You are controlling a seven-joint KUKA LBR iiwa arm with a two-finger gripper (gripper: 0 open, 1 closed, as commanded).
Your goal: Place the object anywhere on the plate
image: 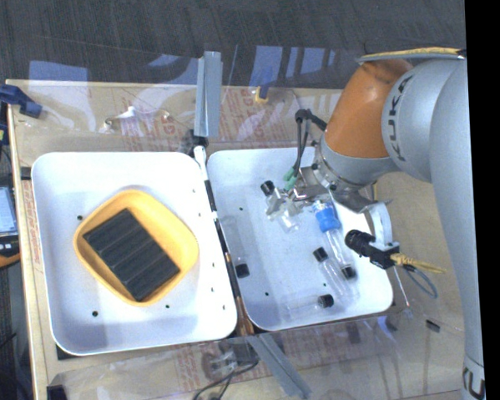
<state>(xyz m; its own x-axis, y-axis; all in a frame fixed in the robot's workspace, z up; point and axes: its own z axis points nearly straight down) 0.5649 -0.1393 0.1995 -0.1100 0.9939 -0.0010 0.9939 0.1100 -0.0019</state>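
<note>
While I watched from my station, the pincer (288, 200) hung low over the right bin (263, 299); I could not tell its state. Just beside it lay the object, a clear tube with a blue cap (329, 233). Well apart, the left bin (64, 322) held the rounded yellow plate (172, 232) with its ribbed dark insert (129, 253).

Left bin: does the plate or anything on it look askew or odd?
The yellow plate sits turned at an angle to the left bin's walls. A dark ridged slab already covers most of it, leaving just the rim bare.
</note>
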